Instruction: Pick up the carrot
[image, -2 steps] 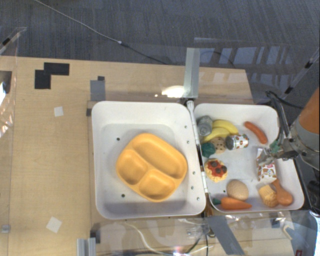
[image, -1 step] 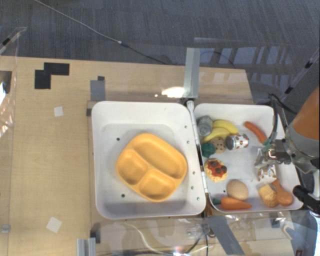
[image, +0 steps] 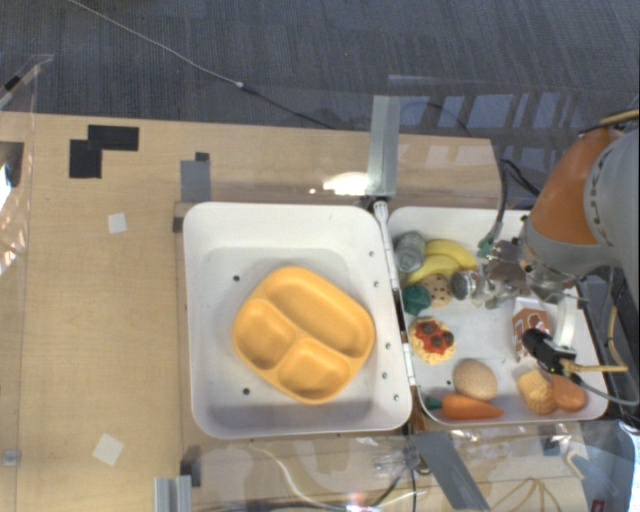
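The carrot (image: 470, 407) is orange with a green tip and lies flat along the front edge of the right bin (image: 500, 225), near its front left corner. My gripper (image: 484, 285) hangs over the back middle of that bin, beside the banana (image: 446, 261). It is well behind the carrot and apart from it, with a beige egg-shaped piece (image: 474, 379) lying between the two.
The right bin also holds a grey can (image: 409, 250), a green piece (image: 412, 297), a cookie (image: 437, 290), a small pizza (image: 432, 338), a red-and-white packet (image: 528, 325), a bread chunk (image: 535, 390) and an orange piece (image: 569, 396). A yellow divided plate (image: 303, 332) sits in the left bin (image: 210, 300).
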